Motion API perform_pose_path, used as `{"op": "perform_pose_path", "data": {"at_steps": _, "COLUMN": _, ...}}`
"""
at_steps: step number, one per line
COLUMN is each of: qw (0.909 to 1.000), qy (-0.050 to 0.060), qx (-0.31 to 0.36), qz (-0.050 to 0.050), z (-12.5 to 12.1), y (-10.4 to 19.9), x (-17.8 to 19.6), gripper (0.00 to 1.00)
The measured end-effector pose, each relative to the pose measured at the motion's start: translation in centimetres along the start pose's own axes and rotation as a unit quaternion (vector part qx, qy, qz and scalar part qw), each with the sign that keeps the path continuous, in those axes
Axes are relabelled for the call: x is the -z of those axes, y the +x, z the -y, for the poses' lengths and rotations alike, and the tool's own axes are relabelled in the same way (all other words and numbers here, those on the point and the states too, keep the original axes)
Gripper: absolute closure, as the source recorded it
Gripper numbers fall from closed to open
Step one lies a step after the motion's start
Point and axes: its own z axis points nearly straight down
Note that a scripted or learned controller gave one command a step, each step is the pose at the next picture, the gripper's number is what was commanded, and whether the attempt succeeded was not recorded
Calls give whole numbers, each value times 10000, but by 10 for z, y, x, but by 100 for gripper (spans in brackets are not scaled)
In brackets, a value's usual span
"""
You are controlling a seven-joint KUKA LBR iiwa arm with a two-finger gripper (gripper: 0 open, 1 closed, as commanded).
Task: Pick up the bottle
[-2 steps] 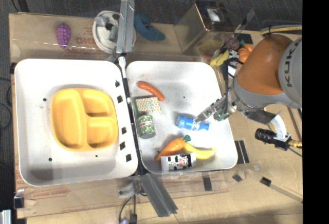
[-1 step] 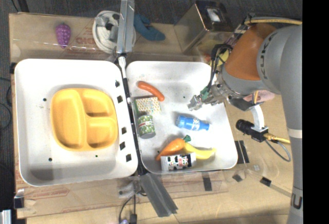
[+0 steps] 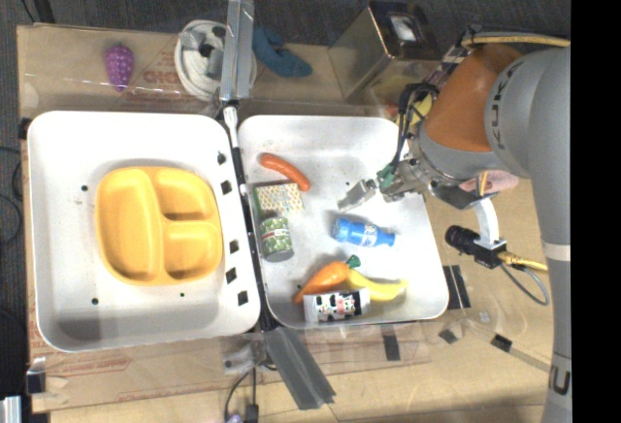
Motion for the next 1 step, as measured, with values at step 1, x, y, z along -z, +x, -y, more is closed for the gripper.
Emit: {"op": "perform_pose_path", "data": {"at_steps": 1, "qw": 9998, "qy": 7, "qx": 211, "qz": -10, "z": 32, "y": 10, "x": -52, "gripper": 0}}
